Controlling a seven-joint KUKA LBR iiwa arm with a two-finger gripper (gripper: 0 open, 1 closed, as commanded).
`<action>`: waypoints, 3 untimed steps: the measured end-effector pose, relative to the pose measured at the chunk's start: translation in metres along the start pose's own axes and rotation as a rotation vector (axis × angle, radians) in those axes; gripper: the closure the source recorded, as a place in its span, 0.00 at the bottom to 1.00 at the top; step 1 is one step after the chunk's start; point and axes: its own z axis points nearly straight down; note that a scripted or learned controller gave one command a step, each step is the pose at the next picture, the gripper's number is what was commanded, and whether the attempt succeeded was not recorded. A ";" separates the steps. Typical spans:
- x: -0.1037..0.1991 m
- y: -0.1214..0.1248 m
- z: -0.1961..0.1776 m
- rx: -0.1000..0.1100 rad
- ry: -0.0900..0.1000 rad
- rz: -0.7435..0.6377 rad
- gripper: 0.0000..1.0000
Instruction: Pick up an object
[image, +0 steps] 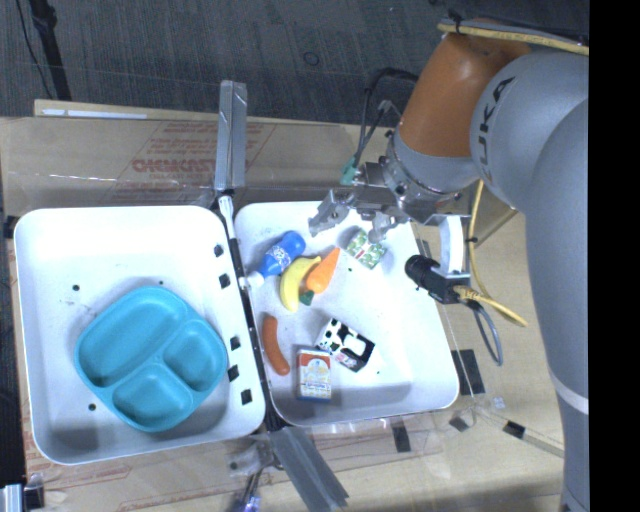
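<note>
the gripper (352, 212) hangs with jaws spread wide and empty over the right bin (425, 350), just above the carrot (322, 271) lying against the banana (293, 282) (both probably light, slick plastic); grip the carrot across its thick middle.

arm (520, 130) cut off top and right
</note>
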 end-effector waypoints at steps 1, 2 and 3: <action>-0.044 0.006 0.168 0.006 0.000 0.075 0.00; -0.056 0.026 0.188 -0.001 0.000 -0.115 0.00; -0.055 0.026 0.178 0.000 0.000 -0.119 1.00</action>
